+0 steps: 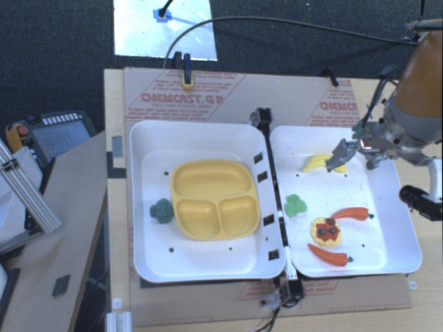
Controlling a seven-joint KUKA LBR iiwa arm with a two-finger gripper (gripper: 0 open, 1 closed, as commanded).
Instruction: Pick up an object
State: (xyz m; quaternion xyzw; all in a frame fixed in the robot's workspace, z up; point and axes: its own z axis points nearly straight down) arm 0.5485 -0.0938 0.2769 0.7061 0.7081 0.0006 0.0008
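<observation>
— Yellow banana [317, 162] in the right bin [387, 254]: light, smooth plastic, probably slippery?
— Likely. Take it across its middle. The hand [340, 156] hangs touching it; its opening I cannot tell.

Tech A: Light level over the bench is even and fairly bright. Both white bins, left [142, 206] and right [398, 216], read near-white with almost no surface detail.

Tech B: Confirmed. Shadows are soft and short; a faint one lies under the yellow divided tray [211, 206]. Light appears to come from overhead (diffuse, no hard edge).

Tech A: The metal plate [163, 19] at the top shows patchy glare. The dark floor around it is underexposed.

Tech B: Sharpness is moderate throughout. The arm [419, 95] at right is slightly soft, and small items in the right bin lack fine edges. Straight bench edges show no obvious bending.
</observation>
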